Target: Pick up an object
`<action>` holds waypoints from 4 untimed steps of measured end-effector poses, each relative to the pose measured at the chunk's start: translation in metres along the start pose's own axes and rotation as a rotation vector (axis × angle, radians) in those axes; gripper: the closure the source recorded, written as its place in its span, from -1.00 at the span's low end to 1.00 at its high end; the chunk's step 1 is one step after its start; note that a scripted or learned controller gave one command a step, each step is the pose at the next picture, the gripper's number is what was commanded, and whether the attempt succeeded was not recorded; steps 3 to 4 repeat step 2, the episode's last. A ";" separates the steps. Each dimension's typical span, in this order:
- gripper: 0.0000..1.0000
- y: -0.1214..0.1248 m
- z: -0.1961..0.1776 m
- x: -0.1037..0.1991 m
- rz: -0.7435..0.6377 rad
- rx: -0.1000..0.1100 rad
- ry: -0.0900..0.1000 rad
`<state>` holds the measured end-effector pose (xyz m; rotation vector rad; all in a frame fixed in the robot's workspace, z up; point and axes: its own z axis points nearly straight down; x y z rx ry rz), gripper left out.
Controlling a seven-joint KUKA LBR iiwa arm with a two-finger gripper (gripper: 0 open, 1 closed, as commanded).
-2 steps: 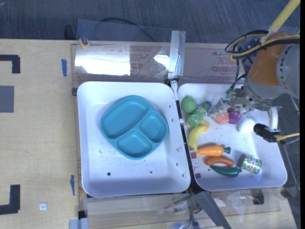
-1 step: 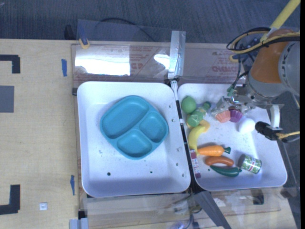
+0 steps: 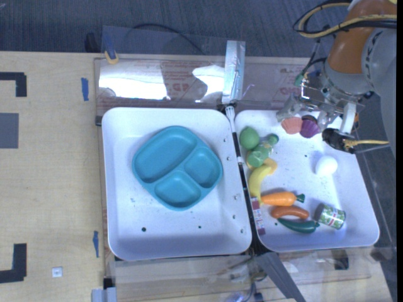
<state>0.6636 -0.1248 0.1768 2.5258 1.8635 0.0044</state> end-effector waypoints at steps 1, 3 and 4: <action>1.00 -0.065 -0.009 0.058 -0.058 0.005 0.001; 1.00 -0.098 -0.044 0.057 -0.285 0.005 0.001; 1.00 -0.098 -0.044 0.057 -0.285 0.005 0.001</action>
